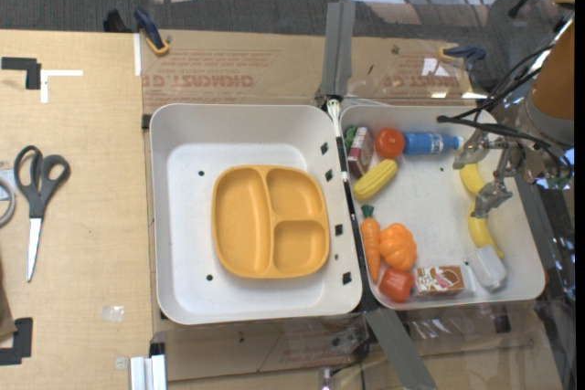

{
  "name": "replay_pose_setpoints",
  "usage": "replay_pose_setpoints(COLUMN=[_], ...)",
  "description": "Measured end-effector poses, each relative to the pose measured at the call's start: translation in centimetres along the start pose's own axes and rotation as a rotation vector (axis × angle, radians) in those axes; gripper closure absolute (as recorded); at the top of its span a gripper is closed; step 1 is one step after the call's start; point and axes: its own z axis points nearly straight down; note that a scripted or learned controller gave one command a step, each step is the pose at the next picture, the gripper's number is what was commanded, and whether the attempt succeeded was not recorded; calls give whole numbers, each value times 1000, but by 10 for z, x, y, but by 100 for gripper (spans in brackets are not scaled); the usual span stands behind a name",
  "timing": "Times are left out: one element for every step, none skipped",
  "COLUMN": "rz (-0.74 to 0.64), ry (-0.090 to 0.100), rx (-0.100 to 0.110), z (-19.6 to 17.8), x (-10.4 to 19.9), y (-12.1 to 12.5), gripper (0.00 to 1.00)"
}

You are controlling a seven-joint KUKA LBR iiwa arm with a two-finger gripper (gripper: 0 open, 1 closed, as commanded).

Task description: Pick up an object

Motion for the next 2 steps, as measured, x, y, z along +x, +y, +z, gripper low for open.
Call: replay_pose_setpoints(rz=[-13, -17], ry=[-2, -6], rx=[1, 3], z=[69, 60], x=[-29, -31], y=[-17, -16], gripper=[0, 100])
